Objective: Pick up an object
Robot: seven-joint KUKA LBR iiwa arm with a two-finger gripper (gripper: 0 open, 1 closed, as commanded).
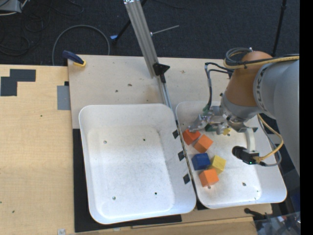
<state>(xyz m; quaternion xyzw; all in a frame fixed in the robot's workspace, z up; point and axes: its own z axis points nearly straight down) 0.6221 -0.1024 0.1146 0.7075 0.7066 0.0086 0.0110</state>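
Your gripper is sitting low over the top-left part of the right bin, but honestly I can't tell if it's grabbing anything. The blocks are clustered just below it: two orange blocks nearly touching the gripper, then a blue block, a yellow block and another orange cube. The left bin sits right beside it.

You have five small blocks clustered in the right bin, toward its nine o'clock wall — two orange blocks touching at twelve o'clock, a blue block in the middle, a yellow block at its three o'clock, another orange block at six o'clock.
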